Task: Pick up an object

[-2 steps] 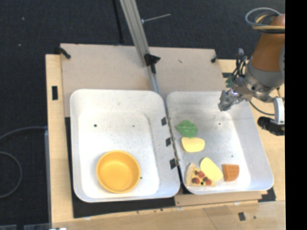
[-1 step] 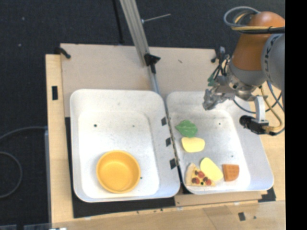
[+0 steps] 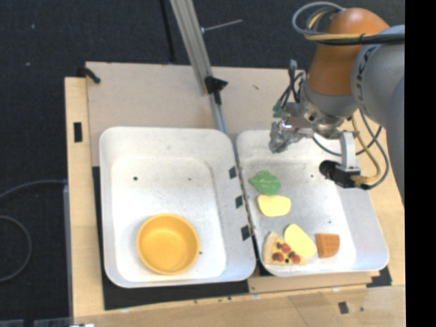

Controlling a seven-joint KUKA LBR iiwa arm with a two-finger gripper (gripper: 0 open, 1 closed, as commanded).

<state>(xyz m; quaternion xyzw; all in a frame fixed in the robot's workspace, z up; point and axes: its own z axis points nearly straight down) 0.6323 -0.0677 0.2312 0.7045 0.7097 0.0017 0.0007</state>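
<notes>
Yellow bowl point(image 3: 167, 243) and toy foods bear no legible writing.

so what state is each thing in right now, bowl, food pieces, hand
yellow bowl: upright, in the left bin, nothing visible inside
green leaf piece: lying flat in the right bin
yellow piece: flat, just below the leaf
pizza slice: flat, partly under the yellow wedge
orange piece: resting beside the wedge
hand: over the right bin's far corner, holding nothing visible

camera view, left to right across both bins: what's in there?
yellow bowl → green leaf-shaped piece → orange block. The other yellow pieces overlap these in x, so they're left out.
</notes>
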